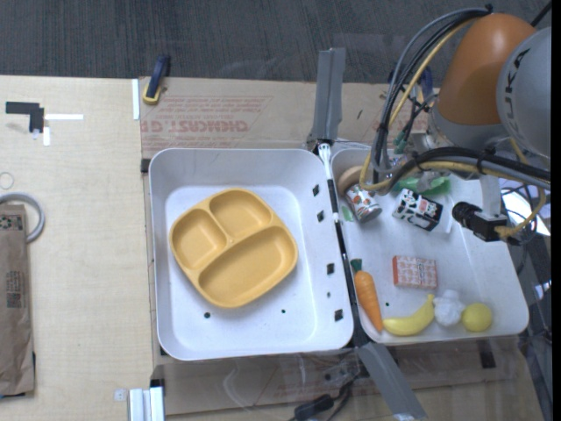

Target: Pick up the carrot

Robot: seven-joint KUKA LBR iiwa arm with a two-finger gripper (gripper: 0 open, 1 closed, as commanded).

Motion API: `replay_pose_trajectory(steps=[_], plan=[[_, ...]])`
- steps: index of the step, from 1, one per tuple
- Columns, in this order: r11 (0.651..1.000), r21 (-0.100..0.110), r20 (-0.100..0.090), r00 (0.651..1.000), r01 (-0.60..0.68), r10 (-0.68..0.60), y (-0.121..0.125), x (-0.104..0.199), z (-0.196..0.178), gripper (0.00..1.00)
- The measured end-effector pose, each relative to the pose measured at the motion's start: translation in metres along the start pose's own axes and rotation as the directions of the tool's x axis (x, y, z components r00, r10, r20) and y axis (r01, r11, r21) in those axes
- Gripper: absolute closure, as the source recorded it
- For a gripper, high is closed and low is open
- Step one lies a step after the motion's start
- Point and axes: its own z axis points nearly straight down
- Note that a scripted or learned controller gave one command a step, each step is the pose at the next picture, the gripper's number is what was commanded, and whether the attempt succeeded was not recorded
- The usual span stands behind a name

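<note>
We saw the arm (pixel 500 68) over the right bin's (pixel 508 318) far end, its pincer (pixel 394 169) buried among cables, so we could not tell its state. In the left bin (pixel 166 261) lay a yellow divided plate (pixel 232 246). The carrot (pixel 368 299) rested along the right bin's left wall, well apart from the pincer, its tip touching a banana (pixel 410 319).

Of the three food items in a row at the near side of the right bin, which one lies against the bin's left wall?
The carrot: orange, lying lengthwise along the left wall. The banana and the lemon are yellow and lie further right.
</note>
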Motion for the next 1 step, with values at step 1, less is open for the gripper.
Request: replay_pose_trajectory(steps=[1], plan=[[0.993, -0.001, -0.001, 0.993, 0.122, -0.122, -0.0402, -0.0414, 0.0580, 0.00]])
